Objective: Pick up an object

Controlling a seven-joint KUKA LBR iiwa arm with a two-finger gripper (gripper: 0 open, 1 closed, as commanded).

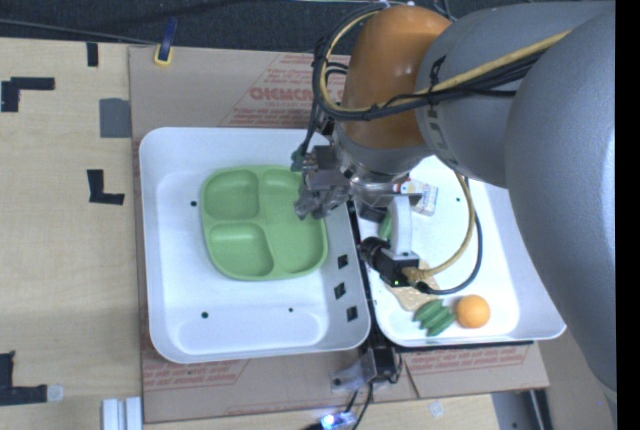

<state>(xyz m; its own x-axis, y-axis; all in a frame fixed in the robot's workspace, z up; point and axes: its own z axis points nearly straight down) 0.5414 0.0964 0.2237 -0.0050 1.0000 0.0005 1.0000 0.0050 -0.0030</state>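
Currently, entries run left to right across the camera view.
Left bin (165, 248): one, shallow and white, bearing one green divided plate (262, 221) with four compartments.
Gripper (318, 190): low over the plate's right edge, beside the wall the two bins share; how far the fingers are parted cannot be told under the dark wrist hardware, and nothing is seen between them.
Right bin (500, 218): one, to the gripper's right and partly under the arm.
Candidate objects: one small pale packet (420, 199) just right of the gripper; one green pod-shaped item (434, 317) and one orange ball (473, 311), touching or nearly so, well below and to its right.
Count: two bins, one plate, three small objects.
Risk 1: closing where it stands, the fingers would likely meet only the plate rim, which looks thin and slick, so it could slip or tip.
Risk 2: dropping lower could strike the bin wall.
Risk 3: the ball would likely roll if nudged.
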